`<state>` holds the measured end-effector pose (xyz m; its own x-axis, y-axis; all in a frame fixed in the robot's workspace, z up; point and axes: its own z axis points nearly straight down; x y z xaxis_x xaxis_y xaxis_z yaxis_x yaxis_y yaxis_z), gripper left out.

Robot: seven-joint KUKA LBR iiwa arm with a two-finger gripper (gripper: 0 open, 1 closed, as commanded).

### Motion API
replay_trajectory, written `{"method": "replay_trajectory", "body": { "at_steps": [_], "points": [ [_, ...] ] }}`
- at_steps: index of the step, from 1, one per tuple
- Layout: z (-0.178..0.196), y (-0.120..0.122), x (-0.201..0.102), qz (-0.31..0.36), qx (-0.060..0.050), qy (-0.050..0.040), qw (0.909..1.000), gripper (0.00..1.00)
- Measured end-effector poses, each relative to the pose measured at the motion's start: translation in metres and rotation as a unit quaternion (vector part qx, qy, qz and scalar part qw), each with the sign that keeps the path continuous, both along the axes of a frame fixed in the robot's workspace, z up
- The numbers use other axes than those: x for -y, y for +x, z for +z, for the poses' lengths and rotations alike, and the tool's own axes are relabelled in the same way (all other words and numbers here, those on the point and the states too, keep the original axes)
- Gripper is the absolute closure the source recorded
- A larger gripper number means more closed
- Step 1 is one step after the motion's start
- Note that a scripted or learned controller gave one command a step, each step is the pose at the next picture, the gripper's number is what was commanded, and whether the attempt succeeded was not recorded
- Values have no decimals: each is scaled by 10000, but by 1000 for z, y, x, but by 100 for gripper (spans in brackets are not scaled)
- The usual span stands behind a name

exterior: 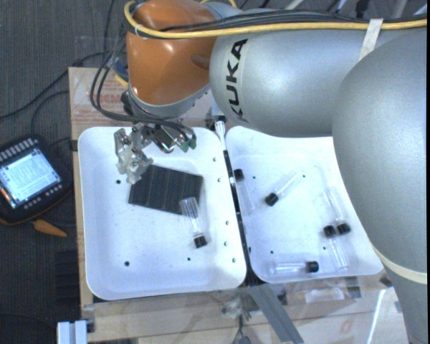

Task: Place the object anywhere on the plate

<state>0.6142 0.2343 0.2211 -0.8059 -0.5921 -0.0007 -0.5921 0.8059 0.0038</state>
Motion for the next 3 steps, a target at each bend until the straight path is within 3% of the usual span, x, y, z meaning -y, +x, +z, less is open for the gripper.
{"method": "replay_trajectory", "body": {
  "at_steps": [1, 2, 3],
  "points": [
    [11, -122, 0, 1314, -13, -5, 9913, 100],
    [-40, -32, 80, 1005, -7, -11, 9949, 100],
    [-114, 55, 78, 699, 18, 22, 9976, 100]
  ]
}}
